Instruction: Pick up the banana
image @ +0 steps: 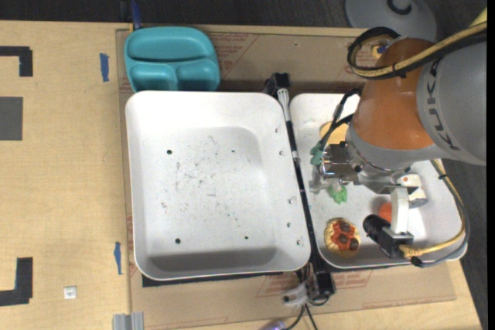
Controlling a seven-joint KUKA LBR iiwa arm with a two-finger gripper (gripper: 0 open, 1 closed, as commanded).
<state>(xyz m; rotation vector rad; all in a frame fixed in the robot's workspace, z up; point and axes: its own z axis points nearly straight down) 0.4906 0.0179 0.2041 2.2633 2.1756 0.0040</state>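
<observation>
A small yellow patch that looks like the banana (337, 133) peeks out at the left edge of the arm in the right bin (438, 206). The orange and grey wrist covers most of it. My gripper (332, 168) hangs low over the left half of that bin, just in front of the yellow patch. Green pieces show on either side of the gripper, one at its left (317, 155) and one below it (339, 195). Nothing is visibly held.
A round orange, red and yellow toy (341, 235) lies near the right bin's front edge, and a small orange thing (384, 209) lies to its right. The large left bin (155, 243) adjoins it. A teal divided tray (171, 58) stands behind the left bin.
</observation>
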